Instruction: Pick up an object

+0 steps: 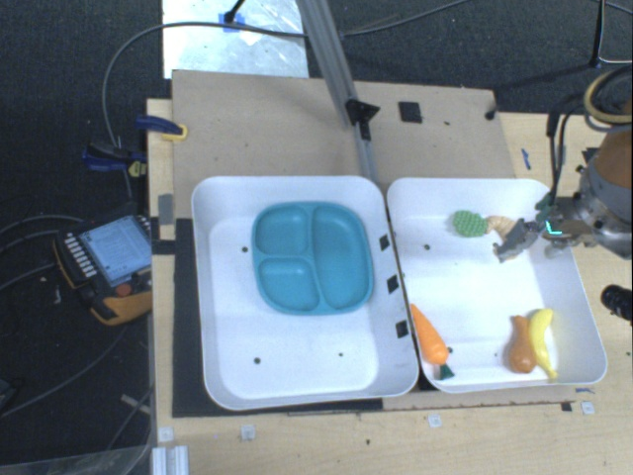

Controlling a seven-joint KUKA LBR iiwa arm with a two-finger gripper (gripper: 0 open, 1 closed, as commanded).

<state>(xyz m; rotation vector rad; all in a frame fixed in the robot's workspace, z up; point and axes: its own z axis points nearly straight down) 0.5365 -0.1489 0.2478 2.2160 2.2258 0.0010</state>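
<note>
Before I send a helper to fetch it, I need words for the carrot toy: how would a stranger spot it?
Find the right bin of the two white ones. Along its left wall, near the front corner, lies the carrot, pointing slantwise. It is the long orange cone with a dark green tip, unlike the round green toy at the back and the yellow banana on the far right.

**Even overhead light, soft focus over two bins**

Bright, diffuse light washes both white bins [297,384], nearly bleaching their walls. Glare flares off a silvery sheet [232,23] far up-left of the gripper [524,237]. Shadows stay faint. Detail is soft and grainy throughout, the gripper slightly blurred.
</note>
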